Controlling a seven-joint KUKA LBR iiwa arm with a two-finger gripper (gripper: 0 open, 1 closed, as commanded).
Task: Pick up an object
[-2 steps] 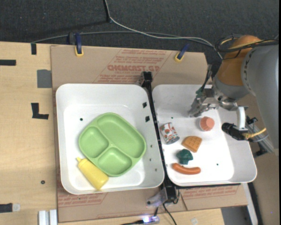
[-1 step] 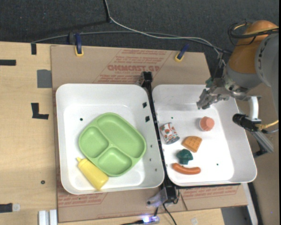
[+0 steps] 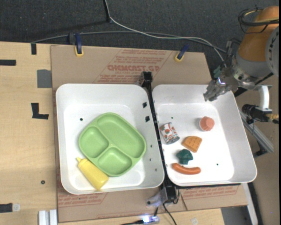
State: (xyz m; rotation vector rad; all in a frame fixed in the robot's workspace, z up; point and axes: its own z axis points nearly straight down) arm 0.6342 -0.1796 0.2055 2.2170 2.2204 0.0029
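Observation:
The right bin [image 3: 227, 104] holds several small items: a pink round piece [image 3: 206, 123], an orange waffle-like piece [image 3: 192, 143], a small printed can [image 3: 169, 133] lying on its side, a dark green broccoli piece [image 3: 185, 156] and a red sausage [image 3: 186, 169]. My gripper [image 3: 211, 93] hangs over the bin's far right corner, above and apart from the pink piece. Nothing shows between its fingers.
The left bin [image 3: 70, 102] bears a green divided plate [image 3: 112, 144] and a yellow bottle [image 3: 92, 173] at its near left corner. A black divider [image 3: 152, 121] separates the bins. Cables run across the back of the cardboard-covered bench.

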